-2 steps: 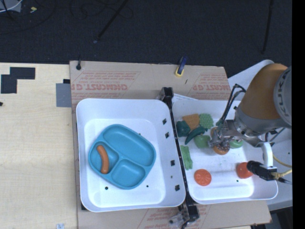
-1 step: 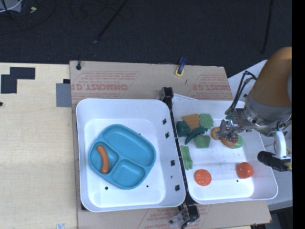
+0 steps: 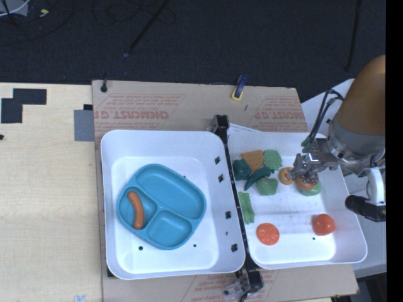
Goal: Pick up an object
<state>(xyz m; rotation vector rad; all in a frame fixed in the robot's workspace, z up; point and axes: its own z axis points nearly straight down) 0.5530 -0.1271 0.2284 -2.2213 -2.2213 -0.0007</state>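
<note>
Two shallow white bins sit side by side on a sheet of brown cardboard (image 3: pixel 189 102) printed with red lettering, which lies on a pale wooden bench (image 3: pixel 44 200). Beyond the bench the floor is dark carpet (image 3: pixel 189 30) crossed by a few black cables. A small blue and yellow clip (image 3: pixel 238 88) rests at the cardboard's far edge.

Inside the left bin (image 3: pixel 119 257) lies a blue divided plate (image 3: pixel 162 206) with three compartments; an orange sausage-shaped toy (image 3: pixel 135 209) rests in its left compartment.

Within the right bin (image 3: pixel 340 253) there is a scatter of toy food. Toward the far left corner a dark teal piece (image 3: pixel 242 168), an orange wedge (image 3: pixel 254 158) and a knobbly green piece (image 3: pixel 272 158) crowd together, with a dark green pepper-like shape (image 3: pixel 258 177) and a light green lump (image 3: pixel 267 187) just beside them. A flat green strip (image 3: pixel 245 207) lies along the left wall. Near the front sit an orange round fruit (image 3: pixel 267 234) and, well apart to its right, a red tomato-like ball (image 3: pixel 323 224). A small orange ring (image 3: pixel 286 176) and a pale green round piece (image 3: pixel 310 187) with something brownish on top lie near the bin's right side.

The grey arm (image 3: pixel 368 115) reaches in from the right, its gripper (image 3: pixel 305 170) low over the ring and the pale green piece. Its metal parts overlap those two toys, and I cannot tell how wide the grip is or whether anything is caught in it.
</note>
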